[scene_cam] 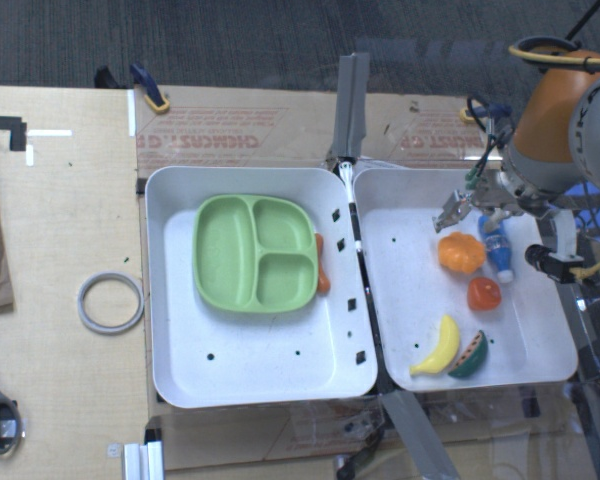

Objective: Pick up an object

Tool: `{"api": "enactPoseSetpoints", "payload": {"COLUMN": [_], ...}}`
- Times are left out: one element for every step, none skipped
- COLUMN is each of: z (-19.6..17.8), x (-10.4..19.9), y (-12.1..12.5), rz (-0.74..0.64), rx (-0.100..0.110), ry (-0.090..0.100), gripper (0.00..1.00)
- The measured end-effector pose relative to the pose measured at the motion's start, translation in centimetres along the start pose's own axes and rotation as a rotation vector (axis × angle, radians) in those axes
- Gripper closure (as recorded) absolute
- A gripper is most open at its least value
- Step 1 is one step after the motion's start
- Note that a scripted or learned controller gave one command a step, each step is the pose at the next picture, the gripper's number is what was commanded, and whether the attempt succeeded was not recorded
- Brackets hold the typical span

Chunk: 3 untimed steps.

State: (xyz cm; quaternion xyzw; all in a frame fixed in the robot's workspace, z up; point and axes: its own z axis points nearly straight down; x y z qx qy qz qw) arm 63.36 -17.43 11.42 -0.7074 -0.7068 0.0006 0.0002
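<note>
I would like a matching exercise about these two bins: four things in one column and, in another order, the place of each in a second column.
Things:
1. green plate
2. banana
3. orange
4. tape ring

Places:
A. on the bench, outside the bins
B. right bin, near its front edge
C. left bin
D. right bin, beside the blue bottle

Pairs: 1-C, 2-B, 3-D, 4-A

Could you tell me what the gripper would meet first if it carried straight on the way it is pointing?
Probably the bare floor of the right bin: the gripper points down-left, passing beside the orange fruit, though depth is unclear.
</note>
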Motion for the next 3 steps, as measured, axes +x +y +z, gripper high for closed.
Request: {"api": "enactPoseSetpoints", "payload": {"z": [2.3,1.4,-13.9], "x": [5.3,5.2,10.8], "y": [-4.6,-4.6,2.5], "rz": [-0.001,0.003,-0.003], "rx": [0.001,0.002,0.0], "ry": [0.001,0.0,-0.001], "gripper": [0.0,1.0,1.0]}}
